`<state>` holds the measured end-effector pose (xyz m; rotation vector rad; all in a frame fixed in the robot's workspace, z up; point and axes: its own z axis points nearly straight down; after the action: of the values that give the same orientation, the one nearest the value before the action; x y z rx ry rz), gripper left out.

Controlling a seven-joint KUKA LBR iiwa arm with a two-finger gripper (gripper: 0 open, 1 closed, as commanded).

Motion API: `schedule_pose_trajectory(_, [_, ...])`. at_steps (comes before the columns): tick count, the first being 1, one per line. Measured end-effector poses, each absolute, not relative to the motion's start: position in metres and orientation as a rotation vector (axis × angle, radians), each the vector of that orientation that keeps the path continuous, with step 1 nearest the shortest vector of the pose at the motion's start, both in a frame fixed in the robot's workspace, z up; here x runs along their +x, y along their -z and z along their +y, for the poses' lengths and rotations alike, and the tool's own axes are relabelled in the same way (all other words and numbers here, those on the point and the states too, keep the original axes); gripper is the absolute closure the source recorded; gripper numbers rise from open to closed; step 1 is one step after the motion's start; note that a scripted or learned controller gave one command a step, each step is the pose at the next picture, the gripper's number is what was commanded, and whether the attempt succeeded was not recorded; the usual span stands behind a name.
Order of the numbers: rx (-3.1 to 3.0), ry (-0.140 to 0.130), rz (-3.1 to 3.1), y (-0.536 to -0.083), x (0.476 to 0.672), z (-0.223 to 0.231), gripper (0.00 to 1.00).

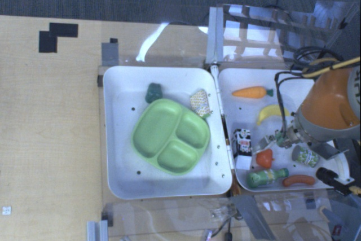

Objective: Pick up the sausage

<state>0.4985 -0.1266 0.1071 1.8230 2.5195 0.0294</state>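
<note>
The sausage [299, 180] is a reddish-brown link lying flat near the front edge of the right bin [225, 100], just right of a green bottle [267, 178]. My gripper [284, 138] hangs below the orange wrist band over the middle of the right bin. It is above and to the left of the sausage and apart from it. Nothing shows held in it. A red tomato-like piece [264, 158] sits just below and left of the gripper.
The right bin also holds a carrot [249, 92], a banana [271, 113], a black-and-white carton [243, 141] and a green can [306, 156]. The left bin [113, 138] holds a green divided plate [172, 135], a dark green item [154, 92] and a patterned pouch [199, 101].
</note>
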Motion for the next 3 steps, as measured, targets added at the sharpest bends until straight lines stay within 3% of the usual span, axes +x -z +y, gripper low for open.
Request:
schedule_pose_trajectory(1, [1.816, -0.033, 2.509, -0.117, 0.501, -0.127, 1.0])
schedule_pose_trajectory(2, [1.817, -0.033, 2.509, -0.117, 0.501, -0.127, 0.0])
schedule_pose_trajectory(3, [1.778, -0.008, 2.576, -0.089, 0.491, -0.173, 0.0])
